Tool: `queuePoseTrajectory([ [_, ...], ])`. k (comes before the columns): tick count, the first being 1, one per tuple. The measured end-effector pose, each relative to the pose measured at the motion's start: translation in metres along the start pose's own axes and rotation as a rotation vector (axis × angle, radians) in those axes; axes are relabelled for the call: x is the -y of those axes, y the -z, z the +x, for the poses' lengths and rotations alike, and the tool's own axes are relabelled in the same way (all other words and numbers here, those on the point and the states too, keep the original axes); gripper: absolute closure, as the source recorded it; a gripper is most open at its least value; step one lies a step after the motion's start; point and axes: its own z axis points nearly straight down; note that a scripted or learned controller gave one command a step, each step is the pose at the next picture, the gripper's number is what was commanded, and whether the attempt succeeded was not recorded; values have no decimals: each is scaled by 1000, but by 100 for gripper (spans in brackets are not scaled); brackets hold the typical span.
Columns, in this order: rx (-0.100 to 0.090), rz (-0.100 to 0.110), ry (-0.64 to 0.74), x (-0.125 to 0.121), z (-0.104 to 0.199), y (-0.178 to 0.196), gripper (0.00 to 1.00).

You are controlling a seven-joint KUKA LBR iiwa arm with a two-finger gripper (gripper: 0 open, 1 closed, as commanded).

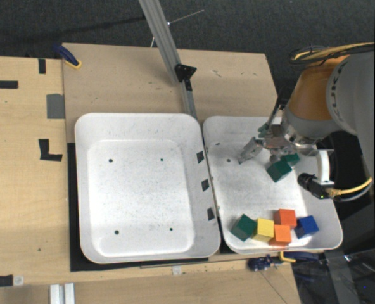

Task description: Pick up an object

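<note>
Presently, findings at the moment of inspection, logged from my remote station:

Arm: I found the grey arm (339, 87) reaching in from the right of the frame, its orange band above the wrist, bent down over the right bin (238, 170).

Gripper: the gripper (268, 149) sat low in the upper middle of that bin. One finger (247, 152) jutted out to the left; whether the claw was spread or pressed together I could not tell.

Nearest object: a dark green block (280, 169) lay tilted just below and right of the gripper. I could not confirm it sat between the fingers, so I recorded no grasp.

Other candidates: a green cube (242, 227), yellow cube (265, 227), two orange cubes (284, 225) and a blue cube (307, 225) were clustered, touching, at the bin's lower edge.

Left bin: the left bin (86, 189) played no part.

Recommendation: I judged the isolated green block the best target. Centre the fingers either side of it, square to its faces, and close fully before lifting.

Risk: an off-centre close would likely nudge it aside.
</note>
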Motion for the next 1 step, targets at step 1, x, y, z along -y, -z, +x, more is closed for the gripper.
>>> queuePoseTrajectory([
  [1,0,-2,1,1,1,-50,0],
])
